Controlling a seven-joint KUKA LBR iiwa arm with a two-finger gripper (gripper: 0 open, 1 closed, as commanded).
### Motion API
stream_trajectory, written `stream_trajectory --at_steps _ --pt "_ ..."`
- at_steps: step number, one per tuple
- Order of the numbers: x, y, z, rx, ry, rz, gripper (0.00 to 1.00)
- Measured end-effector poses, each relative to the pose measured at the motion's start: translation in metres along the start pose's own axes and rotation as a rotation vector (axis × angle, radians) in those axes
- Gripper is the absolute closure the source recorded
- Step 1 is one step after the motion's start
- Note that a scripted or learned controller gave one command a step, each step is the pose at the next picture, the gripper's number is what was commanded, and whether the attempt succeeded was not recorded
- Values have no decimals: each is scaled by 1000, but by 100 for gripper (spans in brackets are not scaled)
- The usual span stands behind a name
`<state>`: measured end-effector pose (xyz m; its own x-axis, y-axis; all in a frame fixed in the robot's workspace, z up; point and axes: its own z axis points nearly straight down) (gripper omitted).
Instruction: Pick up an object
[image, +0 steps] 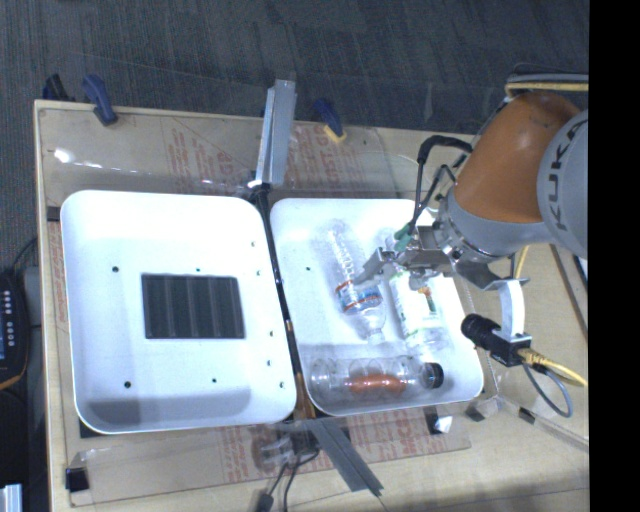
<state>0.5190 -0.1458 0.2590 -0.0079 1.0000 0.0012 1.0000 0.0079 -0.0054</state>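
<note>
Three clear plastic bottles lie in the right bin (300, 300): one far bottle (352, 275), one right bottle (418, 312), one near bottle (375, 378). The gripper (400, 262) hovers between the first two; whether its jaws are parted, I cannot tell. Slick, round sides could roll away under a squeeze.

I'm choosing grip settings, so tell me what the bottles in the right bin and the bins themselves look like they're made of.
The bottles look like clear, glossy thin plastic: the one along the near wall lets the white floor show through and carries bright glints, as does the upper bottle. The right bin and left bin look like smooth white moulded plastic with rounded corners, though the exact material is uncertain.
</note>
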Motion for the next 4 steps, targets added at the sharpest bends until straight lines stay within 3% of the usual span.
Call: stream_trajectory --at_steps 1,2,3,4 --pt "-38 39 144 1 0 48 0" --pt "-15 46 167 0 1 -80 0" --pt "-25 91 166 -3 0 -104 0" --pt "-43 99 27 -5 -2 -212 0"
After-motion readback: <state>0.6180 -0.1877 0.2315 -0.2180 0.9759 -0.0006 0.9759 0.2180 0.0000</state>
